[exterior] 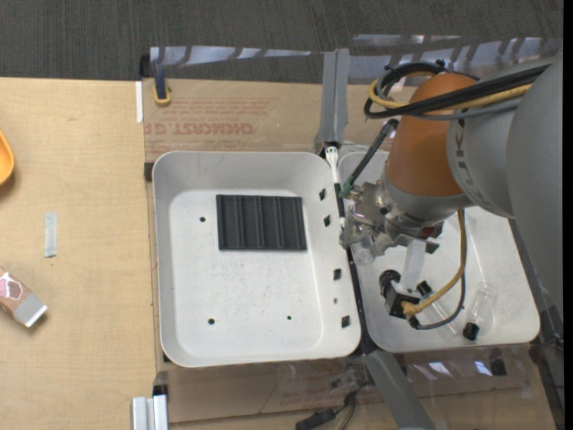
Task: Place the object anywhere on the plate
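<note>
you're looking down on two white bins: the arm (466,141) hangs over the right bin (501,321), its gripper's (394,240) grip state can't be told; a dark ridged plate (260,223) lies in the left bin (179,312).

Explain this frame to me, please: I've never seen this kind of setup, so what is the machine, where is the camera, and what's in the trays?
A single fixed camera looks down at a slant on a bench. The grey machine with the orange band is a robot arm reaching in from the right; its gripper hangs over the right bin, and its fingers are too hidden to judge. The left bin holds a dark ribbed rectangular piece. Cables dangle beneath the wrist. I see nothing clearly held.
</note>
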{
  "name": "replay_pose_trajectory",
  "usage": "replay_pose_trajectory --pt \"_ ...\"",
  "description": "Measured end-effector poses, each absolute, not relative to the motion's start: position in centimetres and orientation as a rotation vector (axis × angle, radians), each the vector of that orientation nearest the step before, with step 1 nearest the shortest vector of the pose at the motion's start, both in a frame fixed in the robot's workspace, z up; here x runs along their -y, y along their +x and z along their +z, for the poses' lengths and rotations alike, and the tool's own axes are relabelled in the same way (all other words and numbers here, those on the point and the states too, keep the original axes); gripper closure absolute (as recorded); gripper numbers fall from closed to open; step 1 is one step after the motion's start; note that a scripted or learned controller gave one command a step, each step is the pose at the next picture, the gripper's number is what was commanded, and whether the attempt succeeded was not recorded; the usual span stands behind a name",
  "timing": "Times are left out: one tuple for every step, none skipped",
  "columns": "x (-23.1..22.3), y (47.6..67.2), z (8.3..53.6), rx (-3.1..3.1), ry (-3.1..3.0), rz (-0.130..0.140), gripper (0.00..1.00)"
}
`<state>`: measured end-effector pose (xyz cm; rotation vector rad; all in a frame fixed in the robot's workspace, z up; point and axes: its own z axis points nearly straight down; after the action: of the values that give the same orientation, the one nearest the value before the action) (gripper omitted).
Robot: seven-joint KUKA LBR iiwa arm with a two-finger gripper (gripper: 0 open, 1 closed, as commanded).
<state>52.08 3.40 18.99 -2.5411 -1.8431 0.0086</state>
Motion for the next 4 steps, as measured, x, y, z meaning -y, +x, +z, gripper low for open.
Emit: replay_pose_trajectory --pt "-10.6 48.0 22.7 1.894 -2.505 0.008 1.00" --pt "-17.1 47.8 18.3 1.794 -2.578 0.012 1.00" --pt "-22.7 47.6 9.0 1.900 -2.501 0.012 1.00" --pt "-22.7 47.6 9.0 1.900 -2.501 0.012 0.00"
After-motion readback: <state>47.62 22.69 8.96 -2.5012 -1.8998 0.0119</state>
